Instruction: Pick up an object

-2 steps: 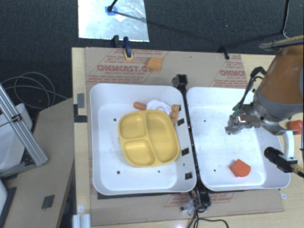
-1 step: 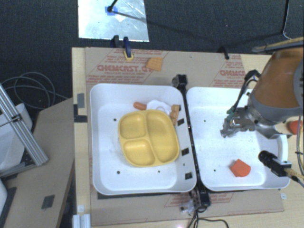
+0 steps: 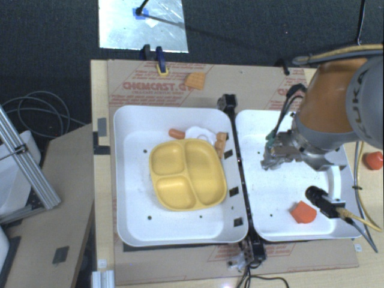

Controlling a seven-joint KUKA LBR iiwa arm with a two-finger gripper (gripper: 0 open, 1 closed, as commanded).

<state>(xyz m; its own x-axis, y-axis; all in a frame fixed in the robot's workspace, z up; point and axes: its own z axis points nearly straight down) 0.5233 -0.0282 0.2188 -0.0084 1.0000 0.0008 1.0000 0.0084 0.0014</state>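
- arm [image 3: 336,101] comes in from the right of the frame, grey with an orange band, hanging over the upper half of the right bin [image 3: 270,203]
- gripper [image 3: 271,159] sits low over the right bin, left of its centre, near the divider between the bins; bare white floor around its tip
- jaw state: cannot tell, tip is dark and too small to resolve; nothing visibly held
- orange block [image 3: 303,212] lies on the right bin floor, lower right part, well apart from the gripper, below and to the right of it
- left bin [image 3: 135,161] holds a yellow divided plate [image 3: 187,174], three compartments, lying flat around the bin's middle
- just above the plate, near the bin's top wall: small orange sausage-shaped piece [image 3: 176,134], a white piece [image 3: 198,134] beside it, and a tan block [image 3: 221,143] by the right wall
- outside the bins: tan square piece [image 3: 195,80] on the cardboard [image 3: 252,83] above the left bin, a blue and yellow clamp [image 3: 161,62] at the cardboard's top edge, an orange thing [image 3: 373,159] at the right edge of the frame
- shiny metal sheet [image 3: 143,17] on the dark floor, top of the frame
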